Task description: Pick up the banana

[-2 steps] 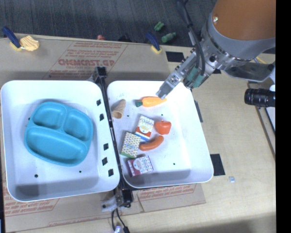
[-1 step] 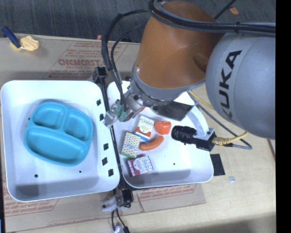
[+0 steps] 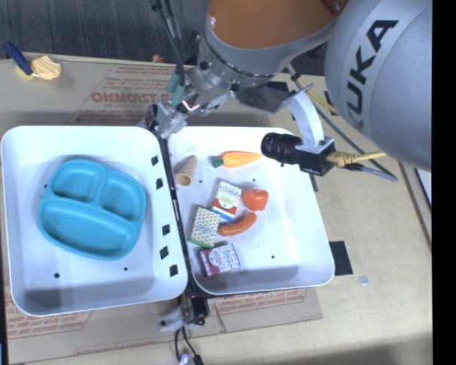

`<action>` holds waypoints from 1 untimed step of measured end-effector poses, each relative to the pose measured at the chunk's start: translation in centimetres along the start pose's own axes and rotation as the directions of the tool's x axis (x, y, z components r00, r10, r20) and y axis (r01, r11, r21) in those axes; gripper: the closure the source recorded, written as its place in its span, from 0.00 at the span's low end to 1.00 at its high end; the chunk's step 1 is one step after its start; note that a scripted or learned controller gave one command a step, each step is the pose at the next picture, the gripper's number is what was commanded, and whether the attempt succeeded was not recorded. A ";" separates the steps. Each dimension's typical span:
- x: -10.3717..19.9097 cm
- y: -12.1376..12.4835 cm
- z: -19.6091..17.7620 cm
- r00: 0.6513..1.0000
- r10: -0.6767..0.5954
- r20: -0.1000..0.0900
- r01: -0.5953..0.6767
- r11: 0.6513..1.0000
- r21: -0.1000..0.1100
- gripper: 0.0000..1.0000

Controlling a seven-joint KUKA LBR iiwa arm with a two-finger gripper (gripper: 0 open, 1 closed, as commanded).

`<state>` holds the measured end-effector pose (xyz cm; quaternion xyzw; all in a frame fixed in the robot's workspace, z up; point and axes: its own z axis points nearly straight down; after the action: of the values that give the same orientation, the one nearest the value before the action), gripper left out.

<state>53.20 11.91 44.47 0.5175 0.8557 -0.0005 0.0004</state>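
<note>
The pincer [image 3: 166, 115] is seen at the far rim of the two bins, right where they meet. It is hung under the big grey and orange arm [image 3: 273, 21]. Whether the pincer is apart or together cannot be told, since it is small and dark in the view. Nothing is seen held in it.

A small yellow thing [image 3: 47, 68] is seen well to the left of the pincer and a little further back. It may be the banana, but that cannot be told for sure. It is laid on the brown desk [image 3: 99, 82], outside both bins, with a blue thing [image 3: 17, 55] touching it.

The left bin [image 3: 15, 204] is found left of and nearer than the pincer, and a blue plate [image 3: 93, 207] is laid in it.

The right bin [image 3: 308, 226] is found right of and nearer than the pincer. A cone [image 3: 185, 169] is laid just in front of the pincer. An orange carrot [image 3: 239, 158] is laid to the right of the cone. Nearer still, a red tomato [image 3: 255, 199], a sausage [image 3: 237, 224] and some small boxes [image 3: 216, 238] are laid close together.
</note>
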 end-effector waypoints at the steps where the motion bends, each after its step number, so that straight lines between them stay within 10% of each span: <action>1: -1.6 4.3 -8.7 1.000 -0.005 0.000 0.005 1.000 -0.002 1.00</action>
<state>57.74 12.51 53.18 0.5154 0.8569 0.0001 0.0010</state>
